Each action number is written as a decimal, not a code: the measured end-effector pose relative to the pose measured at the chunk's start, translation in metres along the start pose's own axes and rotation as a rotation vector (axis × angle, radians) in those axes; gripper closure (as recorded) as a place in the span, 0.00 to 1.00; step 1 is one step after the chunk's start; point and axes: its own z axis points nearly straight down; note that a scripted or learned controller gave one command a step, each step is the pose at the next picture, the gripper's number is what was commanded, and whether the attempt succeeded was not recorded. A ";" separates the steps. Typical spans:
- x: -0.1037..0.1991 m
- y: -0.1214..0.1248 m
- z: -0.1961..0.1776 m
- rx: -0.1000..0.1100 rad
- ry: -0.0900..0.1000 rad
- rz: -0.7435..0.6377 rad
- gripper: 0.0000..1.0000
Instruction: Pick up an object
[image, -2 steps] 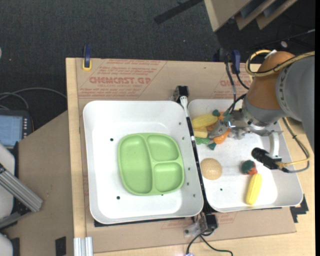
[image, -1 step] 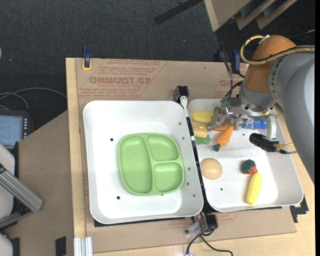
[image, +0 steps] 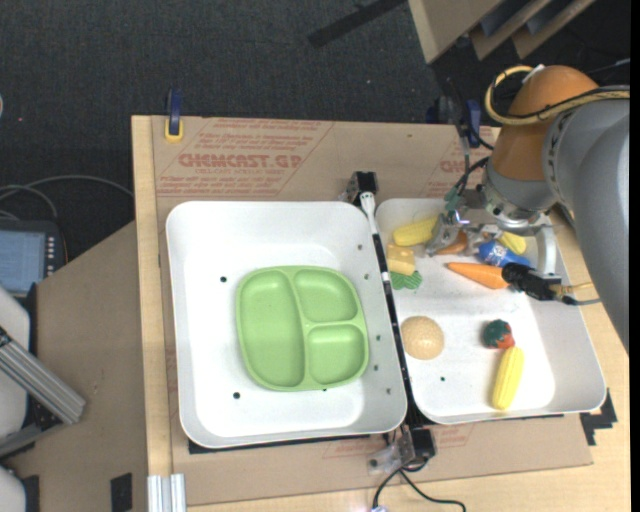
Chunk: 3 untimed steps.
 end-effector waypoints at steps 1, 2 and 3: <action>0.008 -0.095 -0.018 -0.025 -0.002 0.003 1.00; 0.007 -0.091 -0.017 -0.031 -0.003 0.002 0.00; 0.003 -0.021 0.005 -0.037 -0.005 -0.002 0.00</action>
